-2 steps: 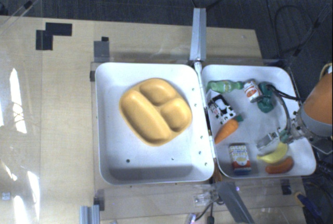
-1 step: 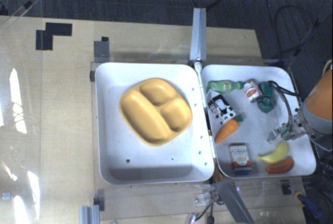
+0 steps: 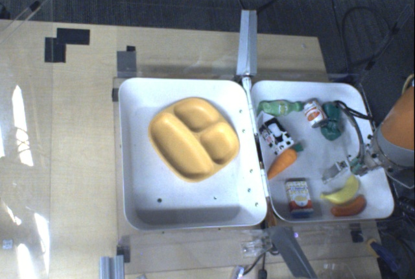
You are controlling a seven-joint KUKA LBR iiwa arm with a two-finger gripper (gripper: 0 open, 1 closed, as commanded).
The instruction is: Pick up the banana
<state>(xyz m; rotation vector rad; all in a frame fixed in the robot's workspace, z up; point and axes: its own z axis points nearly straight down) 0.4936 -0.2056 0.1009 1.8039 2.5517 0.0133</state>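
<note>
Right bin (image 3: pixel 382 209), front edge: red-orange item (image 3: pixel 348 207) and small box (image 3: pixel 298 196), banana (image 3: pixel 342 191) lying just behind the red item, touching it. Gripper (image 3: pixel 343 170) sits right above the banana's back edge, arm coming in from the right; can't tell its opening, banana not visibly in it. Further back: carrot (image 3: pixel 283 163), black-and-white carton (image 3: pixel 273 133), teal object (image 3: pixel 332 121), small can (image 3: pixel 314 113), green bottle (image 3: pixel 280 106); left bin (image 3: pixel 133 161) has a yellow divided tray (image 3: pixel 193 137).
</note>
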